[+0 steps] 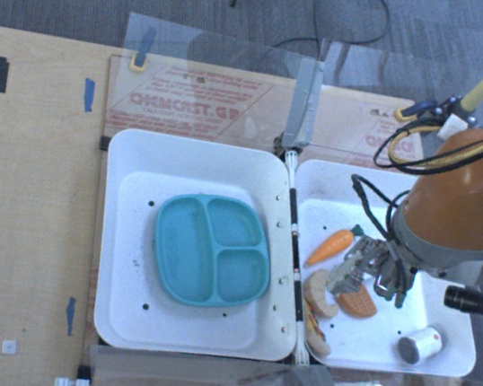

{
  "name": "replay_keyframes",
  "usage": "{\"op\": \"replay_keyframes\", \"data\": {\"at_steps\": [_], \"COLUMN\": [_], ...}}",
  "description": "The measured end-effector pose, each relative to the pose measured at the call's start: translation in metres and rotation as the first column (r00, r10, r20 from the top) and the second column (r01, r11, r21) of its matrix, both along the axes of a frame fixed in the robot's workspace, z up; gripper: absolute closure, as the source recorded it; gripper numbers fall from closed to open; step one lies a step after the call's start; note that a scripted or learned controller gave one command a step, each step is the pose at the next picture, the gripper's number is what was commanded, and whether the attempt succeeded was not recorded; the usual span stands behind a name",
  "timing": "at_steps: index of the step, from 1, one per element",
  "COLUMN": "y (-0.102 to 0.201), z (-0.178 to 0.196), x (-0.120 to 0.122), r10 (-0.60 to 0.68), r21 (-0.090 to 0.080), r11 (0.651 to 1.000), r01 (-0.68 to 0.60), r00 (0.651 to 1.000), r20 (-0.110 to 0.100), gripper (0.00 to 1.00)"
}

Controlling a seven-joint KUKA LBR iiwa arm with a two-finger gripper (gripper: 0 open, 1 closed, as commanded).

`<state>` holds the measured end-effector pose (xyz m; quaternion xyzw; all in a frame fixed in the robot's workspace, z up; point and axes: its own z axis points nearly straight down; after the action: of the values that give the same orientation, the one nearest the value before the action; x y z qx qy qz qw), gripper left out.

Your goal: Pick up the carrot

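Two Bins Inspected, Carrot Not in Grasp

Carrot (331,245) found lying in the right bin (447,361), near its left wall, tilted, thick end up and to the right. Gripper (358,271) positioned low over the same bin, just beside the carrot's right end; finger state not discernible. Nothing seen between the fingers. Orange bread-like piece (357,303) noted just below the gripper, pale pieces (320,293) to its left, small grey-and-white cylinder (418,344) toward the bin's lower right. Teal divided plate (212,249) resting in the left bin (125,242).
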<state>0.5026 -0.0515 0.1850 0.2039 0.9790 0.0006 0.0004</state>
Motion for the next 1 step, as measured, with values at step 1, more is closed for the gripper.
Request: {"op": "replay_keyframes", "data": {"at_steps": [1], "y": [0.0075], "z": [0.0003], "x": [0.0000], "r10": [0.330], "r21": [-0.001], "r11": [0.944], "r01": [-0.330], "r00": [0.944], "r20": [0.002], "gripper": [1.00]}}
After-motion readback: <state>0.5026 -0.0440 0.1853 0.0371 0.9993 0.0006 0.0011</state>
